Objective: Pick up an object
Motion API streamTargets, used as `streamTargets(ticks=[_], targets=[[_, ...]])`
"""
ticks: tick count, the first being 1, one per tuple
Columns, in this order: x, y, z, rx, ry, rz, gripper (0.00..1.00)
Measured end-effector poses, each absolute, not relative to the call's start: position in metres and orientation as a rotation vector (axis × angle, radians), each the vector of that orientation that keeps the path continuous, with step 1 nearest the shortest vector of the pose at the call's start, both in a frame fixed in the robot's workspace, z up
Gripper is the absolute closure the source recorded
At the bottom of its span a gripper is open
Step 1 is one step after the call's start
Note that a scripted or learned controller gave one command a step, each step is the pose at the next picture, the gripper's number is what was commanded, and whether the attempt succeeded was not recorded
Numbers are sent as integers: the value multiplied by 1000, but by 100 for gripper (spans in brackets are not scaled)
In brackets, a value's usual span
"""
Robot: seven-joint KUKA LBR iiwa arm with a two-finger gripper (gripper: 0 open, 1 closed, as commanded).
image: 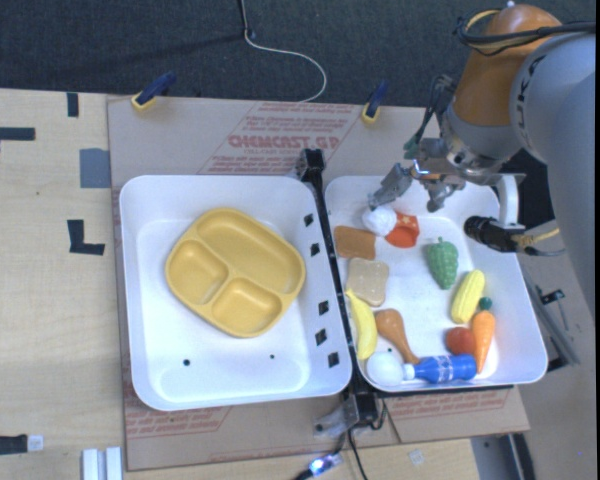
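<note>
My gripper hangs open over the far end of the right bin, its fingers spread with nothing between them. Just below and to the left of it lie a white round piece and a red piece, touching each other. Nearer the front are a green toy vegetable, a yellow corn cob, a carrot, a brown bread slice, a beige cracker, a banana, a drumstick, a white egg and a blue bottle.
The left bin holds a yellow divided plate. A black divider runs between the two bins. The grey arm with its orange band comes in from the upper right, over the right bin's far corner.
</note>
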State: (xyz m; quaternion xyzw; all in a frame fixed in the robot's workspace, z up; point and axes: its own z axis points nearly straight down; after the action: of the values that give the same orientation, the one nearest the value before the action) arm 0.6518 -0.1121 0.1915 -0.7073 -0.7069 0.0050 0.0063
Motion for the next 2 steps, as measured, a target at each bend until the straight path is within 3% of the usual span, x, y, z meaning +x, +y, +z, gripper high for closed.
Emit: streamTargets(ticks=[1, 2], targets=[[655, -112, 200, -2218, -2223, 1, 0], [656, -105, 138, -2216, -2221, 8, 0]])
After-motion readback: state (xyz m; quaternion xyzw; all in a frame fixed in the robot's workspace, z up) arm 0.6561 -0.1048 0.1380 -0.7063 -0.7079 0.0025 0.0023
